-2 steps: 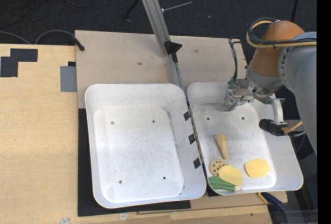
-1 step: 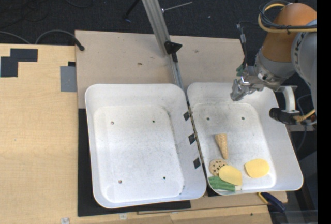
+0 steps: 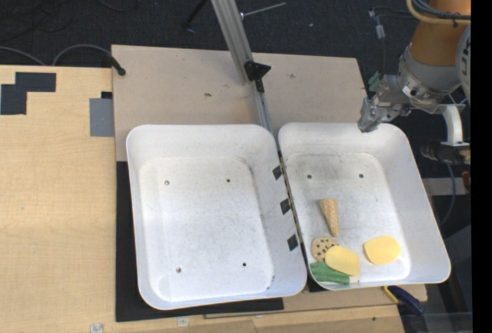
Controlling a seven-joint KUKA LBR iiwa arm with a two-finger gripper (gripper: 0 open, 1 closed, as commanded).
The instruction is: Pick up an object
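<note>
Camera view: end effector above right bin far rim; finger state unclear; cone inside.

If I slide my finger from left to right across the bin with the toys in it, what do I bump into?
Little round brown cookie → tan cone → yellow oval piece → round yellow piece. The green piece tucks under the yellow oval, so I left it out.

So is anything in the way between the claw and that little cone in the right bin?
Nothing visible is. The gripper hangs over the far rim of the right bin, and only bare bin floor lies between it and the cone.
</note>
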